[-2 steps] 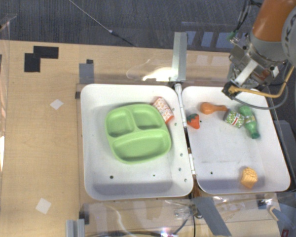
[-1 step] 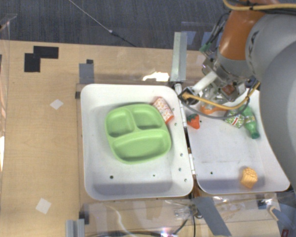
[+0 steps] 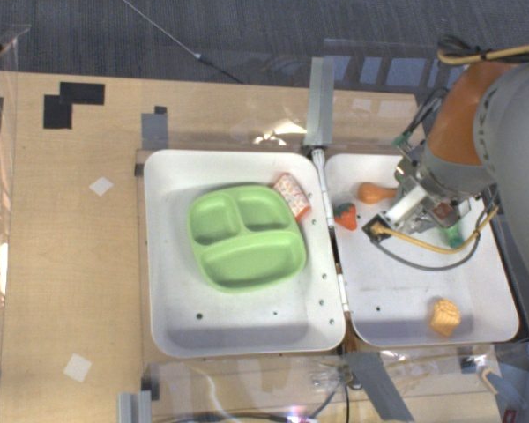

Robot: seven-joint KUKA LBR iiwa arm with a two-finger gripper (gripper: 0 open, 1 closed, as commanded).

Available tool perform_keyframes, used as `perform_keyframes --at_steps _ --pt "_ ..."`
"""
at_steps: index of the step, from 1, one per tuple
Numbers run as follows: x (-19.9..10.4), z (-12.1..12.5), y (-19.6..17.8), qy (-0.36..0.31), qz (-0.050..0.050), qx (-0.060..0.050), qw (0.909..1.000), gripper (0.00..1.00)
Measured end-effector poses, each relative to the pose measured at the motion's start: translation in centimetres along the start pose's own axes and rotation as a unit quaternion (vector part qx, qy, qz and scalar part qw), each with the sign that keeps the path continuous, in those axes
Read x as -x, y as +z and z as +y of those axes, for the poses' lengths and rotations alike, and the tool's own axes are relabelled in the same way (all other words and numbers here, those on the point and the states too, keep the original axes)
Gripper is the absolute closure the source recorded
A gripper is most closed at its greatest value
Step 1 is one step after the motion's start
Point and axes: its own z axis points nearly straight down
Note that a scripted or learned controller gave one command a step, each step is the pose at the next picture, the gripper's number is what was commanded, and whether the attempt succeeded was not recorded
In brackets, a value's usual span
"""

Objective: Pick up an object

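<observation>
Looking down at a slant, the camera view takes in a pale wooden counter [image 3: 70, 263] with two white bins set side by side. The left bin [image 3: 172, 324] carries a green divided plate [image 3: 247, 236] lying flat near its middle, and a small red-and-white packet [image 3: 291, 195] rests against the plate's upper right rim, its long axis running from upper left to lower right.

The right bin [image 3: 397, 324] holds the loose pieces. An orange toy [image 3: 373, 192] lies near the far wall, its long axis running left to right, the fatter end to the left. Just below and to its left sits a red toy with a green top [image 3: 345, 216], close to the wall shared by the bins. A tan lump [image 3: 444, 316] sits well apart from these, near the bin's front right corner.

The grey arm [image 3: 511, 122] reaches in from the right and covers the bin's far right part. Its tool [image 3: 436, 211] hangs low over the bin, to the right of the orange toy. A small green thing [image 3: 454, 233] shows just beside the tool, partly hidden by it. Whether the tool is released or clenched, and whether it touches the green thing, I cannot tell
</observation>
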Motion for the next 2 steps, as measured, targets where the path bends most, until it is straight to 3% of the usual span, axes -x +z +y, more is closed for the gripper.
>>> perform_keyframes --at_steps 1,2 --pt "-11.7 -14.0 1.1 0.201 0.002 -0.001 0.9796 1.0" --pt "-14.0 -25.2 9.0 0.156 0.008 -0.003 0.9878 1.0"
